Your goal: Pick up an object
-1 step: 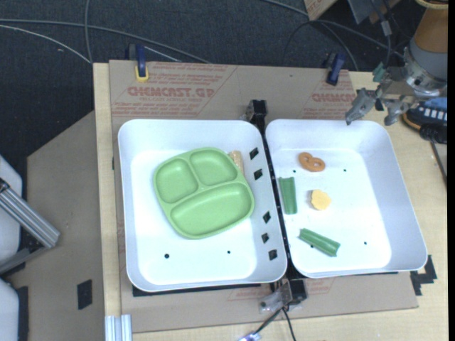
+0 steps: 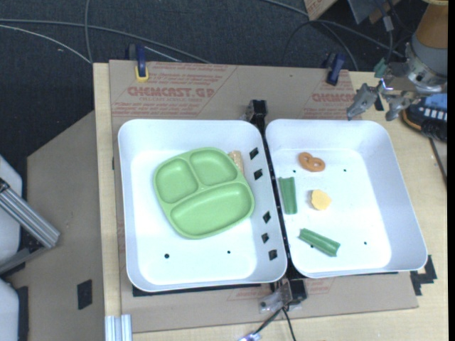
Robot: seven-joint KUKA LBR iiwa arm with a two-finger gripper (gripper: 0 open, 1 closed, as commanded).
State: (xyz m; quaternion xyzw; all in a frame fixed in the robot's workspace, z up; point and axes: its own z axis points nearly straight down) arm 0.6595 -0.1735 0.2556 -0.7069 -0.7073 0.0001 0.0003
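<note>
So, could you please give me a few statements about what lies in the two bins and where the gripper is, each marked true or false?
1. The green divided plate lies in the left bin. True.
2. The pretzel sits on the plate. False: it lies in the right bin.
3. The right bin holds two green pieces. True.
4. The gripper is down among the items. False: it is above the right bin's far corner.
5. The yellow piece touches the pretzel. False: they lie apart.
</note>
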